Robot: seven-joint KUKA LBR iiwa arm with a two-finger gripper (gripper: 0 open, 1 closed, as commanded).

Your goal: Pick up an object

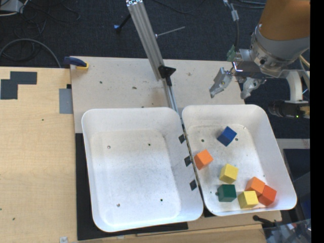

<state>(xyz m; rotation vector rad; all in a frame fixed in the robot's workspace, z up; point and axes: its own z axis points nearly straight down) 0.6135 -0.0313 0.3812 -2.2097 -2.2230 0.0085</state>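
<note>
Gripper [234, 86] of mine is hanging up above the far edge of the right bin [277, 140], over the pale bench top rather than over the blocks. The two fingers are spread apart with clear space between them and nothing in there, so it's open and carrying nothing. Just above it you can see my grey wrist and the orange band [287, 11] up in the far right corner.

All the blocks are in the right bin, nearer than the gripper. Closest to it is the blue cube [227, 135], sitting on its own toward the far middle of the bin. Left of that and a bit nearer is an orange cube [203, 159], close to the bin's left wall. Then a yellow cube [229, 173] roughly mid-bin, with a dark green cube [227, 192] just near of it. Down in the near right corner there's a little cluster: another orange cube [256, 185], a red one [268, 195] touching it, and a second yellow cube [247, 199] tucked against both.

The left bin [91, 135] sits right alongside, walls touching. A slanted aluminium post [149, 39] rises from the far end of the seam between the bins
</note>
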